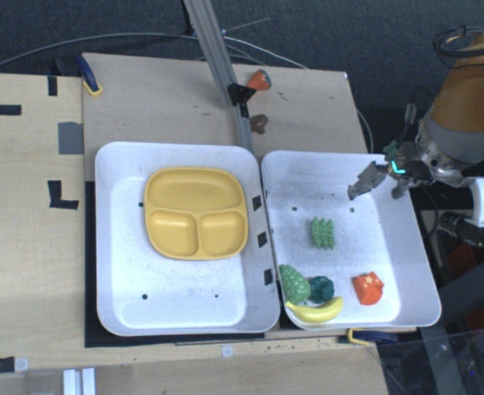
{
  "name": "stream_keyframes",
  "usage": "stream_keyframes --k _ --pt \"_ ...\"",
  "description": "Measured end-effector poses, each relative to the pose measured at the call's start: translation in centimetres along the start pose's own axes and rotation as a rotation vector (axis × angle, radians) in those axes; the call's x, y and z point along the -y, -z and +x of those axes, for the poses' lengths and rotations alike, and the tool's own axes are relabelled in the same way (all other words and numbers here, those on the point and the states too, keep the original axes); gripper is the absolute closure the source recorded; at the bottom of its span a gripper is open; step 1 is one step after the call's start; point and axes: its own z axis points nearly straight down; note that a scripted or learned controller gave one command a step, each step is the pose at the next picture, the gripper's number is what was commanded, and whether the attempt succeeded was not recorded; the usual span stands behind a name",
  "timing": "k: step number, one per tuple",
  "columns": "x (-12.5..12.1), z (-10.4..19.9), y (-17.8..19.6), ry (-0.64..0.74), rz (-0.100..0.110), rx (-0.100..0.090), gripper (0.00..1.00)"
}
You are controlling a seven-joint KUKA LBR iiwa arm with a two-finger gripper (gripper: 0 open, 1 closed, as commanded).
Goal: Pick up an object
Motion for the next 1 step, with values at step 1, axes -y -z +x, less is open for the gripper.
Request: stream_keyframes --k 1 --pt "0.88 0.06 -6.12 -0.002 0.007 -0.001 0.00"
